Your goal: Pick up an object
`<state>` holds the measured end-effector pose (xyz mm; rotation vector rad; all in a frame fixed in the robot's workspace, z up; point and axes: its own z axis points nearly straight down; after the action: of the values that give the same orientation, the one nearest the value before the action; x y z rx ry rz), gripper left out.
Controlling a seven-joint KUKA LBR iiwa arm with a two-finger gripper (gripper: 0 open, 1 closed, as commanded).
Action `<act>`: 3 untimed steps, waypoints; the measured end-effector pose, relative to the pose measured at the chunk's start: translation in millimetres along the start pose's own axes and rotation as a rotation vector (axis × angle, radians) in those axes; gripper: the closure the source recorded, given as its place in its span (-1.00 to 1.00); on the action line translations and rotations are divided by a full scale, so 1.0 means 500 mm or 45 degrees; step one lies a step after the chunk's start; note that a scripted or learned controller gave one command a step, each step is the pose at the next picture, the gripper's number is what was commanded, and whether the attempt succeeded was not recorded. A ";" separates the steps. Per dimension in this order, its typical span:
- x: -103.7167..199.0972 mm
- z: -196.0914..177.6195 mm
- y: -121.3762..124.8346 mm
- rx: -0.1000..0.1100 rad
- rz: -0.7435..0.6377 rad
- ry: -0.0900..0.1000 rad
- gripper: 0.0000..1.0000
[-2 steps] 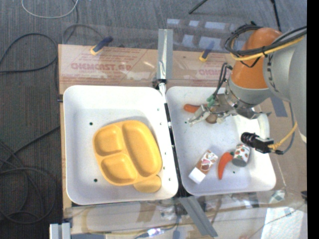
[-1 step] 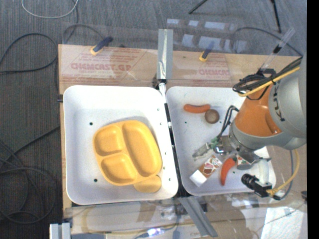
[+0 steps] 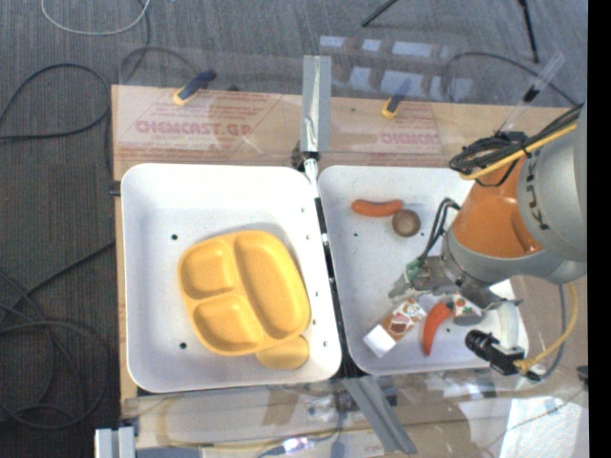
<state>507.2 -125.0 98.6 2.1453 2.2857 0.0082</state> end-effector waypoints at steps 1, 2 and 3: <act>0.129 -0.168 0.096 0.015 0.024 0.000 1.00; 0.129 -0.168 0.095 0.015 0.024 -0.001 -1.00; 0.041 -0.001 0.202 0.016 0.171 -0.002 -1.00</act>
<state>606.9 -98.2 100.1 2.2994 2.1420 -0.0077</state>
